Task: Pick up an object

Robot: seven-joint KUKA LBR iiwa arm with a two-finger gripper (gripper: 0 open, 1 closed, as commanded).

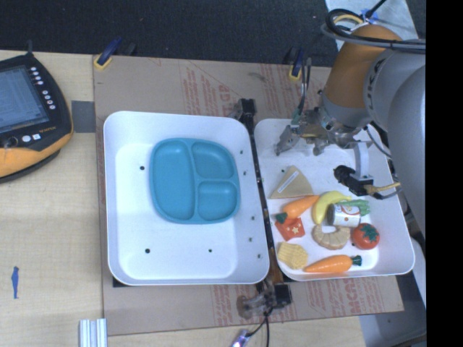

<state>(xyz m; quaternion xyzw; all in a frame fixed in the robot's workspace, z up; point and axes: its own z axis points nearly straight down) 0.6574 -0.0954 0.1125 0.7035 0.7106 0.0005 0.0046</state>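
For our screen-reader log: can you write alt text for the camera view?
A grey arm's gripper hovers over the far end of the right bin, above toy food including a banana and carrot. The left bin holds a blue divided plate.

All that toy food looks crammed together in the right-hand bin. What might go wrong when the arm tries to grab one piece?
Two likely snags. The banana, small can, tomato and cookie sit touching, so the gripper may nudge neighbours or catch two at once. The carrot lies close to the right bin's near wall, leaving little room for the fingers, so a grab there may slip.
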